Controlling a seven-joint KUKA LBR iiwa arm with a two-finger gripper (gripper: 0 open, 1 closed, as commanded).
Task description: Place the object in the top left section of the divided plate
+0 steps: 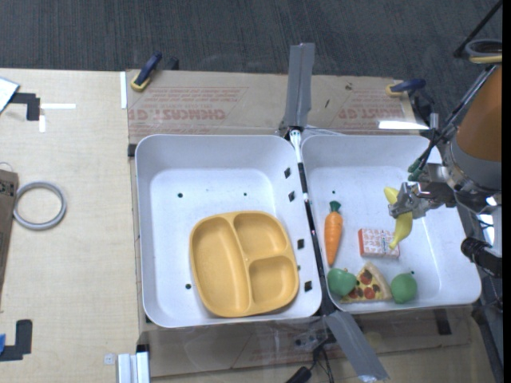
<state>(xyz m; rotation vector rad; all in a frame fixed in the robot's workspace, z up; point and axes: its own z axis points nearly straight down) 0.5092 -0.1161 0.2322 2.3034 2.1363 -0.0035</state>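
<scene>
Banana [402,223], a yellow toy with a curved body, sits in the right bin [447,294], tilted with its upper end near the bin's middle and its lower end pointing down toward a small red-and-white carton [378,242]. Any printing on that carton is too small to read. Behind both bins lies a flattened cardboard sheet [200,104] bearing red lettering, seen upside down and not clearly legible. The tool [405,203] reaches in from the right and sits directly over the banana's upper half, its metal fingers [398,207] overlapping the fruit; whether they are pinching it or merely hovering above it I cannot tell. Left of the banana, an orange carrot [333,230] with a green top lies lengthwise near the bin's left wall. Along the near edge rest a green round fruit [342,281], a pizza slice [367,284] and a second green fruit [404,287]. The yellow divided plate [243,263] rests in the left bin [160,174], well apart from the banana, its three sections bare. A roll of tape [37,205] lies on the counter [72,294] at far left.
</scene>
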